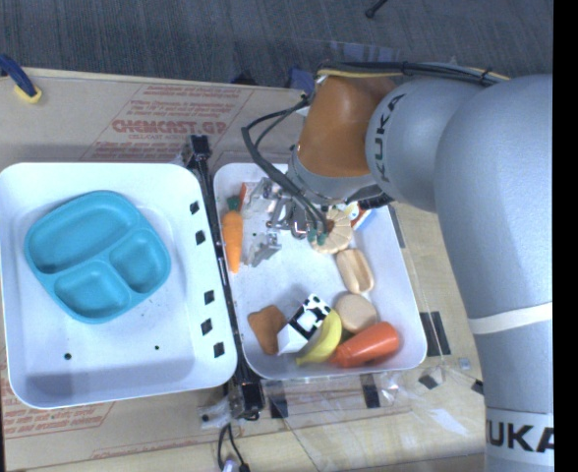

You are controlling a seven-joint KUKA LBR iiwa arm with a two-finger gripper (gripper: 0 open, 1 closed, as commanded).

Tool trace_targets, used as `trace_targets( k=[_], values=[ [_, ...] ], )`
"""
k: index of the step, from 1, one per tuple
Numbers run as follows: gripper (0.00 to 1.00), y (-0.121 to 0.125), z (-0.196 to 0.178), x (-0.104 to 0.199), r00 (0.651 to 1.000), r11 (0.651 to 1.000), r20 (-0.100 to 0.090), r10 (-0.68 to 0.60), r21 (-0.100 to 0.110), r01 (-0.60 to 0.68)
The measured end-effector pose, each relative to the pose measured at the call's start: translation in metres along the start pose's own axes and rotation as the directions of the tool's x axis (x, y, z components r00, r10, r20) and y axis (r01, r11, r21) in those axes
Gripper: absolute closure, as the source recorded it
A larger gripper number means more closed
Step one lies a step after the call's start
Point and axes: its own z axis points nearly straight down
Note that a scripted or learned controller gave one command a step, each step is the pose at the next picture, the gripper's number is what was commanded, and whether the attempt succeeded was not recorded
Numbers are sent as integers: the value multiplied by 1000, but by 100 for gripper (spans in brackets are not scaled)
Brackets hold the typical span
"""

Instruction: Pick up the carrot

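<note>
Toys are seen clustered at the near end of the right shallow white plastic bin (pixel 407 308): a red-orange plastic pepper-like piece (pixel 370 343), a yellow plastic banana (pixel 323 339) touching it, a black-and-white checked block (pixel 312 314), a brown lumpy piece (pixel 265 326), a round tan bun-like piece (pixel 356 312) and, just beyond it, a pale oblong bread-like piece (pixel 355 269). Further back, the slim orange plastic carrot (pixel 232 240) is found lying lengthwise against the left wall of that bin, free of any grip. Just beside it, to its right, the metallic two-finger pincer (pixel 262 232) is held low over the bin floor; whether its fingers are apart or together cannot be told. In the left white bin (pixel 19 362) a blue plastic divided plate (pixel 97 254) is set. Both bins are carried by a brown cardboard-covered surface (pixel 112 116), and the grey arm with its orange band (pixel 340 126) is seen reaching in from the right.
</note>
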Motion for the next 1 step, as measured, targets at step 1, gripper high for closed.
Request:
trace_targets(
  k=[1],
  values=[
    [0,-9,-1,-10,990,990,2,144,0,-144]
  ],
)
